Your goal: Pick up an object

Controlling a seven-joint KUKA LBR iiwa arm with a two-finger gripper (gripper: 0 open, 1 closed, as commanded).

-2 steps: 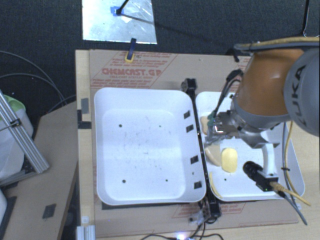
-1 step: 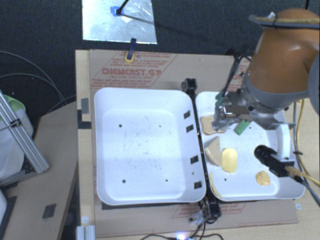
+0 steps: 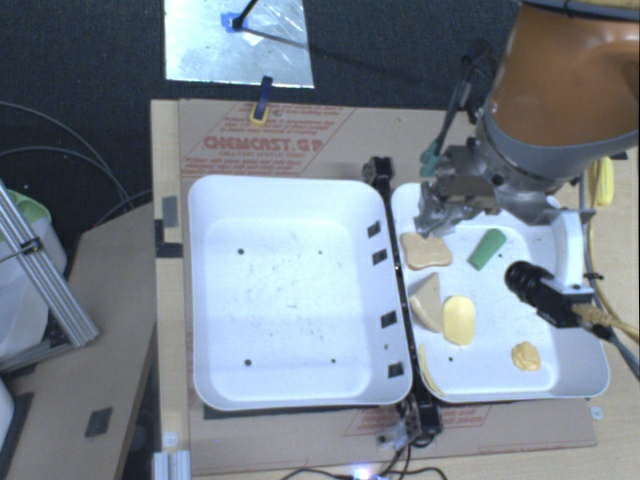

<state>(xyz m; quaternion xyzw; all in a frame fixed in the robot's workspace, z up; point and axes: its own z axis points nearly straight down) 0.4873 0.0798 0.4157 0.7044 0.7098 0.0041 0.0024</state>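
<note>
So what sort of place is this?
Probably a robotics lab bench: a white left bin and right bin on printed cardboard, an aluminium frame rail at left, the arm reaching in.

Smooth white plastic bins (image 3: pixel 290 298), matt brown cardboard (image 3: pixel 300 143) beneath, and a shiny foil-like sheet (image 3: pixel 200 38) beyond.

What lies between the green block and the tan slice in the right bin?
Nothing: the camera view shows bare floor of the right bin between the green block and the tan slice.
</note>
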